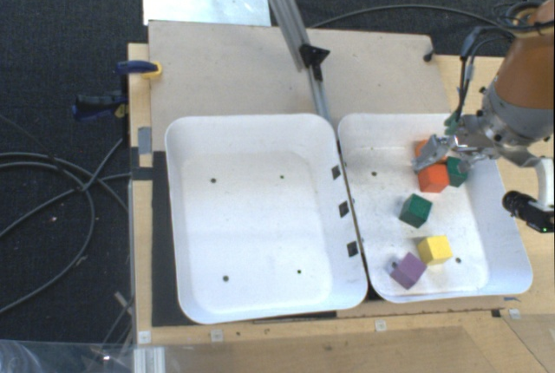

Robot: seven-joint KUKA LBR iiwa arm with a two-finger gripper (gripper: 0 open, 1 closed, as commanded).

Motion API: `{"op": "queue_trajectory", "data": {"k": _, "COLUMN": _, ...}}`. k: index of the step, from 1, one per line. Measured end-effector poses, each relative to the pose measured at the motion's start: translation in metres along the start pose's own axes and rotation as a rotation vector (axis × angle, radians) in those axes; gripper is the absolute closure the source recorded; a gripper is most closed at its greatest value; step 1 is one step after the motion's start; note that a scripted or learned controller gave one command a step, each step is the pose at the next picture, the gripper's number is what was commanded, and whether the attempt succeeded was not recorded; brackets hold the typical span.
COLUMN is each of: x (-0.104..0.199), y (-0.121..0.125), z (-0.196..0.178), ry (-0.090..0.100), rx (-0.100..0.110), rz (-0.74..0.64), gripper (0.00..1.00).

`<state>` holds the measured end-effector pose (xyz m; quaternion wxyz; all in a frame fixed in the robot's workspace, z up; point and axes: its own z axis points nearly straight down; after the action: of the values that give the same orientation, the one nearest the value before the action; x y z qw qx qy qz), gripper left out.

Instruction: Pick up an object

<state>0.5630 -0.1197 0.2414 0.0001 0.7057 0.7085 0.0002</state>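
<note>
Altogether two bins [260, 133], five blocks [416, 211] — two green

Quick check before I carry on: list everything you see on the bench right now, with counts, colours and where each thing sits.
Bins: 2, white, side by side; left bin, right bin.
Orange block: 1, right bin, upper part, at the gripper.
Green blocks: 2, right bin; centre, and beside the orange block.
Yellow block: 1, right bin, lower part.
Purple block: 1, right bin, near front wall.
Clamp: 1, blue and yellow, bench's left edge.
Gripper: 1, grey, above the orange block.
</note>
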Motion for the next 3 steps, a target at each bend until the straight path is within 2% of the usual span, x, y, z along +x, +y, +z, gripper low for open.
{"op": "queue_trajectory", "data": {"k": 1, "x": 0.006, "y": -0.013, "z": 0.098, "ry": 0.001, "rx": 0.009, "rz": 0.002, "gripper": 0.0}}
{"op": "queue_trajectory", "data": {"k": 2, "x": -0.057, "y": 0.024, "z": 0.155, "ry": -0.002, "rx": 0.002, "rz": 0.005, "gripper": 0.0}}
{"op": "queue_trajectory", "data": {"k": 3, "x": -0.058, "y": 0.068, "z": 0.152, "ry": -0.001, "rx": -0.002, "rz": -0.003, "gripper": 0.0}}
